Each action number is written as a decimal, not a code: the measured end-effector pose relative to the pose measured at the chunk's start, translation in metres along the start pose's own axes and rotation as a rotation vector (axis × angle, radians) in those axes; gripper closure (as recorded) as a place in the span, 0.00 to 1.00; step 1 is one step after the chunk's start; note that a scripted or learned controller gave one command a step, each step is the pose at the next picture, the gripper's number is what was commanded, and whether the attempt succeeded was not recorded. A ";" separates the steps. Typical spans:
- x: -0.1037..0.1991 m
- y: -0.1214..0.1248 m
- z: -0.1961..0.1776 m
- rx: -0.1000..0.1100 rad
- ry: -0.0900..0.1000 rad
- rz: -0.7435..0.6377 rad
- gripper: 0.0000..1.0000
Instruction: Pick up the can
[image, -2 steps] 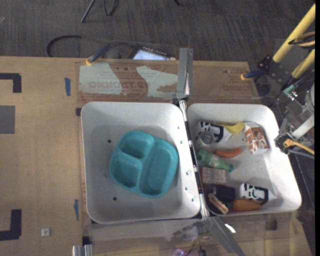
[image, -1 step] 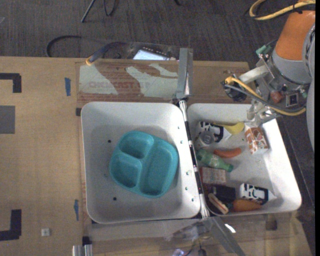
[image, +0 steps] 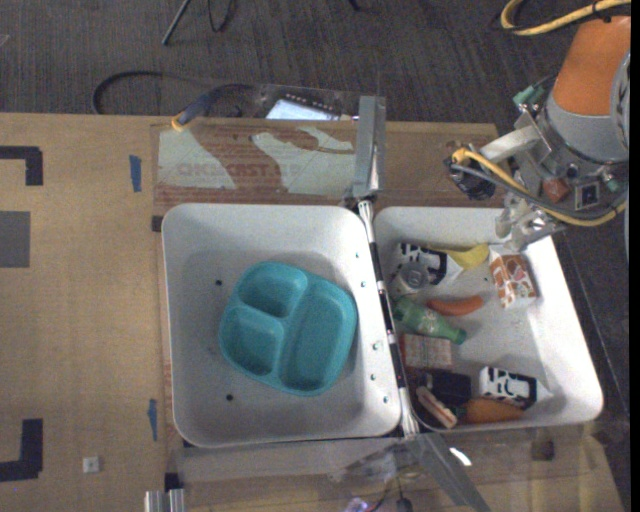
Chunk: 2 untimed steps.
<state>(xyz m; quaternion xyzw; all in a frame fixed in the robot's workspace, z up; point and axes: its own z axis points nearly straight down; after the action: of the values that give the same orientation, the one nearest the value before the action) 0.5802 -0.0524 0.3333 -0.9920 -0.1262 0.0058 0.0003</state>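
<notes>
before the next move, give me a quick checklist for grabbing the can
1. Can identified: cannot tell; a black-and-white item at the back and a similar item at the front both look possible.
2. Gripper over the right bin: ok, at its back edge.
3. Gripper above either candidate: not ok.
4. Room around the candidates: not ok; a yellow item lies against the back one.
5. Teal plate out of the way: ok.

Even overhead light, glare on the white bins (image: 200, 235), soft focus and grainy throughout.
</notes>
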 end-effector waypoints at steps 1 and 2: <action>0.050 0.004 -0.081 -0.001 0.006 -0.118 1.00; 0.046 -0.051 -0.002 0.000 0.003 -0.224 1.00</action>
<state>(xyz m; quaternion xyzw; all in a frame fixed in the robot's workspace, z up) 0.6119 0.0085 0.3350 -0.9717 -0.2361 0.0042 0.0012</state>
